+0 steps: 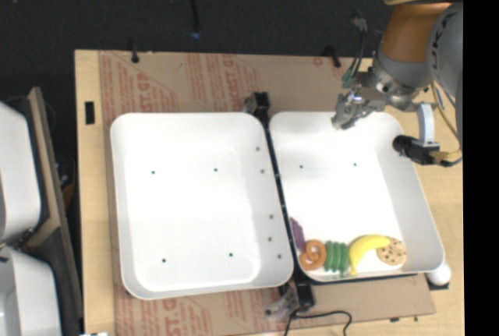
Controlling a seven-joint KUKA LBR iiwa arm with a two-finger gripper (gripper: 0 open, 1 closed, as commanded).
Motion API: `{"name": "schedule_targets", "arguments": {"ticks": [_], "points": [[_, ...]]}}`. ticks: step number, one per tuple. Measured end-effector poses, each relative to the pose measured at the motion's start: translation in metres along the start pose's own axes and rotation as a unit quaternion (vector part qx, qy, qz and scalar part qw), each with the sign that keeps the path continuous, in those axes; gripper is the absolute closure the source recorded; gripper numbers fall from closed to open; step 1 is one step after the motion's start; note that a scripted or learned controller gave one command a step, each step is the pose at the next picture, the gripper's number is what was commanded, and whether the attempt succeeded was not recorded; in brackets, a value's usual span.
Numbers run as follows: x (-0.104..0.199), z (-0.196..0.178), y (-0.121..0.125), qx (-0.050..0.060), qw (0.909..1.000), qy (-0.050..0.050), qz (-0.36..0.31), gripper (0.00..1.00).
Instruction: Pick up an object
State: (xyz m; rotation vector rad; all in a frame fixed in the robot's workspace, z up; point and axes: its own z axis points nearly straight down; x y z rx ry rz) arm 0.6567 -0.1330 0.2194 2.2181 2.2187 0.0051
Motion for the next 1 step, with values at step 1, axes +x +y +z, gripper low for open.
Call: {"name": "schedule_targets", "arguments": {"ticks": [1], "points": [[-0.001, -0.0516, 0.001, 0.0, 1.0, 0.0, 0.0, 1.0]]}}
